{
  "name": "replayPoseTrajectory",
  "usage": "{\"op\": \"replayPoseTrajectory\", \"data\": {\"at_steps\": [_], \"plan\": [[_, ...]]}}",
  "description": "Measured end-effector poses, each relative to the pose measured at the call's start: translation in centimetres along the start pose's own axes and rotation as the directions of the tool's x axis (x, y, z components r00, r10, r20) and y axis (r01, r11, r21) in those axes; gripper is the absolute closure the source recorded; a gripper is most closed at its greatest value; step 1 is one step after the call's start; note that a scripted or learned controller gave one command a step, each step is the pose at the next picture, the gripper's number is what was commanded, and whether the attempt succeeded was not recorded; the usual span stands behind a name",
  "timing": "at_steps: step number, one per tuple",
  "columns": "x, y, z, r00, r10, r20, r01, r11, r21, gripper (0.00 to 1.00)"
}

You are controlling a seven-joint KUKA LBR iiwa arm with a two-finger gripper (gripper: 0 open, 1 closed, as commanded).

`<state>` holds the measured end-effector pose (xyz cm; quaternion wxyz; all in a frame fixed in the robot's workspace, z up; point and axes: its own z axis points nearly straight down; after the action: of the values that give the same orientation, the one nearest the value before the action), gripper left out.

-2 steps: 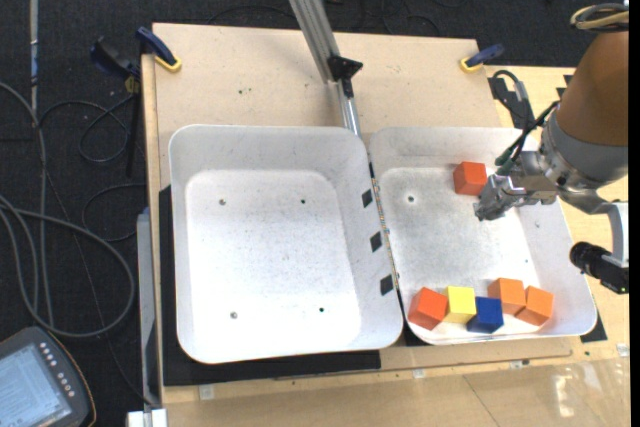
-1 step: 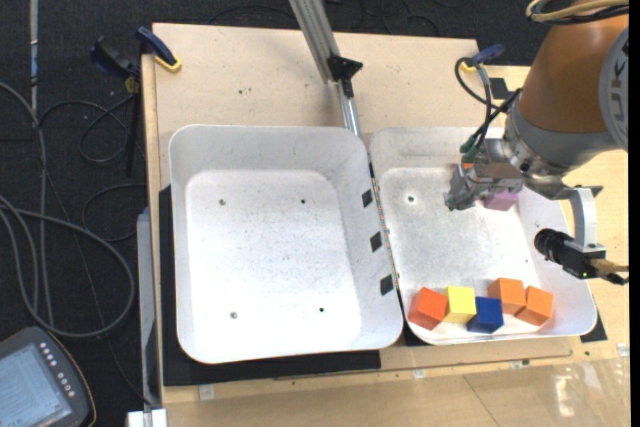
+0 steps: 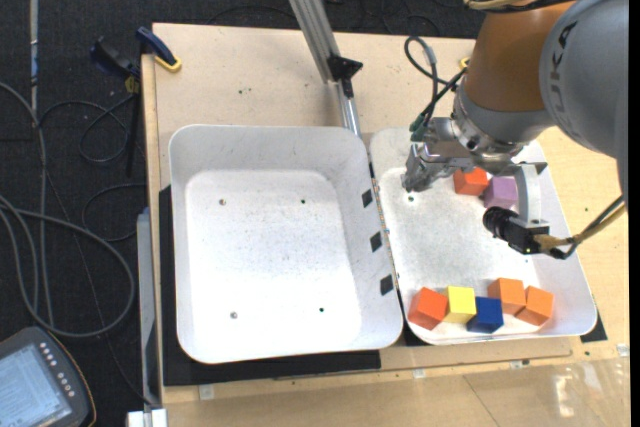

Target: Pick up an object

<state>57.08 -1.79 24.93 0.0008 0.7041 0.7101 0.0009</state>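
The gripper [image 3: 418, 177] hangs over the right bin's [image 3: 440, 245] far left corner; whether it is wide or narrow I cannot tell. Just right of it lie an orange block [image 3: 470, 182] and a purple block [image 3: 502, 190], and along that bin's near edge sit more orange blocks [image 3: 429, 306], a yellow block [image 3: 461, 301] and a blue block [image 3: 488, 314]

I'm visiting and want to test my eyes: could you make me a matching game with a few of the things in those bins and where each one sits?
Things:
1. yellow block
2. purple block
3. blue block
4. gripper

Places:
A. near edge of the right bin, right of the yellow one
B. over the far left part of the right bin
C. far part of the right bin, beside an orange block
D. near edge, between an orange block and the blue one

Pairs: 1-D, 2-C, 3-A, 4-B
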Motion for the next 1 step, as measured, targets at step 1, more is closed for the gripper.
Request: {"op": "replayPoseTrajectory", "data": {"at_steps": [1], "plan": [[4.79, 2.31, 1.42, 1.000, 0.001, 0.000, -0.001, 1.000, 0.001, 1.00]]}}
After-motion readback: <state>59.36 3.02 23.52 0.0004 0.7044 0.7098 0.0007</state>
